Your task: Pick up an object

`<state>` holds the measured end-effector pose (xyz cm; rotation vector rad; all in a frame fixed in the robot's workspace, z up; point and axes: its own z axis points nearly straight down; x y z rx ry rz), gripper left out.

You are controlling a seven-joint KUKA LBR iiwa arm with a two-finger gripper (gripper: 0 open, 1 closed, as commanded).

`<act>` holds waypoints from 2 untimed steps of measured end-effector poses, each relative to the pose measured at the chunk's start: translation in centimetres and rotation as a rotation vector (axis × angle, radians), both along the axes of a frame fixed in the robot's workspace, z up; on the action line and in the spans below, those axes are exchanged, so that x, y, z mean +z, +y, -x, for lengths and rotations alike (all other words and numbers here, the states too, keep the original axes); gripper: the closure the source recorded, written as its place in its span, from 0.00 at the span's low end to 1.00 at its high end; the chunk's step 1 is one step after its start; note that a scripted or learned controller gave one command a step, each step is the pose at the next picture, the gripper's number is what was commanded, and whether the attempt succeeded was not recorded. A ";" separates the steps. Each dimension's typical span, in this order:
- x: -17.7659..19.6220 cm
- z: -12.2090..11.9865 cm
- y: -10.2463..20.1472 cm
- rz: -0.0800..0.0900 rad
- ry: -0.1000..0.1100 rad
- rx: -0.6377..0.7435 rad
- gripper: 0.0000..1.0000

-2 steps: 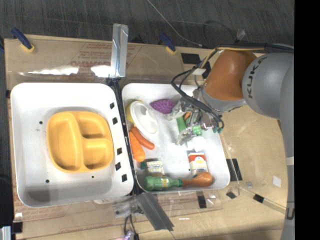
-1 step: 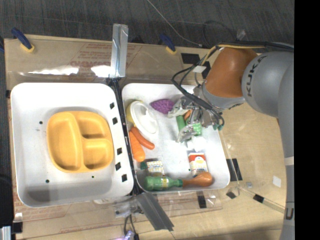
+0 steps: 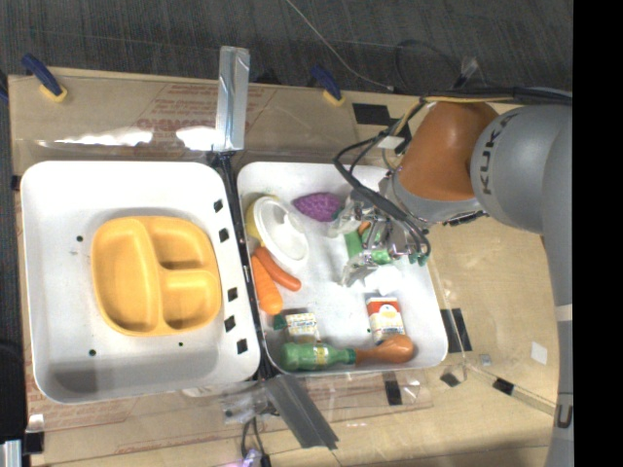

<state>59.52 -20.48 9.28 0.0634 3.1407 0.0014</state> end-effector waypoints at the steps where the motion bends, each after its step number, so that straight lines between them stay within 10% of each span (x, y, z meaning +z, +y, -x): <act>1: 0.1 -2.6 -0.6 0.003 0.004 0.138 0.00; 2: 0.0 -0.3 -0.3 0.001 -0.002 0.118 0.00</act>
